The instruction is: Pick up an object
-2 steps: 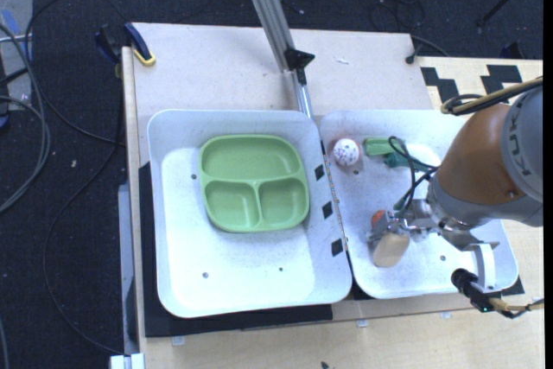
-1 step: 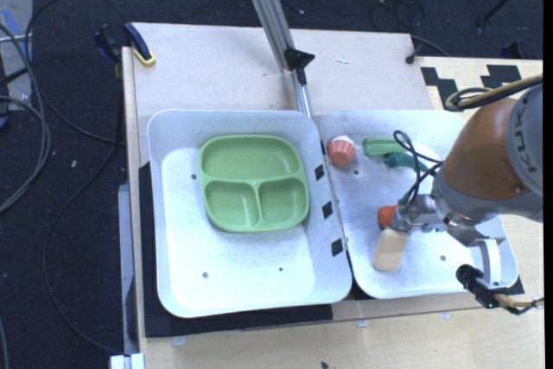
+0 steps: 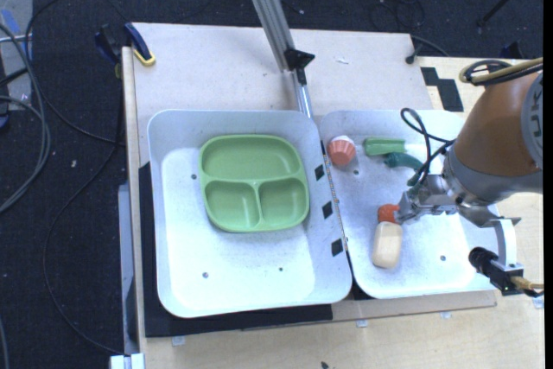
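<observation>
Objects lie scattered across the two bins: a green divided plate [image 3: 256, 183] sits in the left bin [image 3: 181, 272]; in the right bin [image 3: 449, 272], an orange-capped cup [image 3: 343, 151] near the divider, a cream bread-like piece [image 3: 387, 244], a small red item [image 3: 388, 213] and a green tool [image 3: 389, 150]. The end effector [image 3: 413, 209] hovers just beside the red item; I cannot tell how far it is open.

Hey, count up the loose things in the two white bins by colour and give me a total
Green: 2, divided plate and green piece
Teal: 1, teal piece
Orange or red: 2, cup-like piece and small piece
Cream: 1, rounded block
Total: 6
</observation>
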{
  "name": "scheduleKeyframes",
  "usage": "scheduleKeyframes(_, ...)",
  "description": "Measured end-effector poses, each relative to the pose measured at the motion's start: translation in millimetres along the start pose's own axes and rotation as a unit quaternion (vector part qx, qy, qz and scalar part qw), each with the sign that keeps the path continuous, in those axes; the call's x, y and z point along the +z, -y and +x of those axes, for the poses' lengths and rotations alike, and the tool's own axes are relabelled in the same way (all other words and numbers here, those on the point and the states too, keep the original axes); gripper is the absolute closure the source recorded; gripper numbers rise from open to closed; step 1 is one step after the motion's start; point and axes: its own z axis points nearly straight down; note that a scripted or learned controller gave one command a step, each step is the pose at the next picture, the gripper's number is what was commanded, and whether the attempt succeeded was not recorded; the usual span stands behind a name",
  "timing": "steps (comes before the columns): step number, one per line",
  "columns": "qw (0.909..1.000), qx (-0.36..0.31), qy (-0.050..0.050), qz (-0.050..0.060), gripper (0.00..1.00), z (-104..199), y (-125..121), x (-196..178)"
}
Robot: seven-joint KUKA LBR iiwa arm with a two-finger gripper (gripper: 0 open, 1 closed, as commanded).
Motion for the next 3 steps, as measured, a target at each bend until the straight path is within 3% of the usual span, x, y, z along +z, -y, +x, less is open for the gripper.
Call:
scheduleKeyframes(1,1.0,0.001,0.0,0.0,1.0,-9,-7,-54)
scheduleKeyframes(2,1.0,0.0,0.0,0.0,1.0,-9,-8,-78)
scheduleKeyframes(3,1.0,-0.002,-0.001,0.002,1.0,43,-6,-87)
